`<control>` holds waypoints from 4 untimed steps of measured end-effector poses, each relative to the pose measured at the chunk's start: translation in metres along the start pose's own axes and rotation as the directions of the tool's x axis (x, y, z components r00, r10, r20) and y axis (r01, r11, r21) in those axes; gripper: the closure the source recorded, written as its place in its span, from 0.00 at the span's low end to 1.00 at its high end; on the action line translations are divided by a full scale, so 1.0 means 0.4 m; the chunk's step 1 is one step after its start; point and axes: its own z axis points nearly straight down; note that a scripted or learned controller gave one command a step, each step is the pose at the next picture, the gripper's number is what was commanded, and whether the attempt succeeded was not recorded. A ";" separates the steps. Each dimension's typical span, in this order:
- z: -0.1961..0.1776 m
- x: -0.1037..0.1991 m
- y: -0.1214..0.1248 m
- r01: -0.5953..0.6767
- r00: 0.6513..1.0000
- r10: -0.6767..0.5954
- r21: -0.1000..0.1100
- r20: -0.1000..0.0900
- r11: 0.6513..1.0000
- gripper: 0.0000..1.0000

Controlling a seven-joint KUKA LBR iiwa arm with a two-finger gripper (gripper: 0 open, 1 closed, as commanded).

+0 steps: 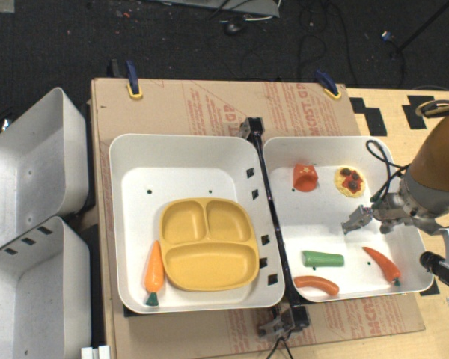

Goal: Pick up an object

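The right bin holds a red cup, a small pizza toy, a green cylinder, a red chili pepper and an orange-red sausage. My gripper reaches in from the right and hovers over the bin's middle right, above the green cylinder and left of the chili. Nothing shows between its fingers.
The left bin holds a yellow divided plate with an orange carrot beside its left edge. A black divider runs between the bins. White containers stand at the far left. Cables hang near the arm's wrist.
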 end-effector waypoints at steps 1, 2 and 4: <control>-0.034 0.000 0.004 0.000 1.000 0.000 -0.006 0.002 1.000 1.00; -0.151 0.016 -0.006 0.004 1.000 -0.003 -0.010 0.003 1.000 1.00; -0.234 0.140 0.011 0.008 1.000 -0.008 -0.005 0.001 1.000 1.00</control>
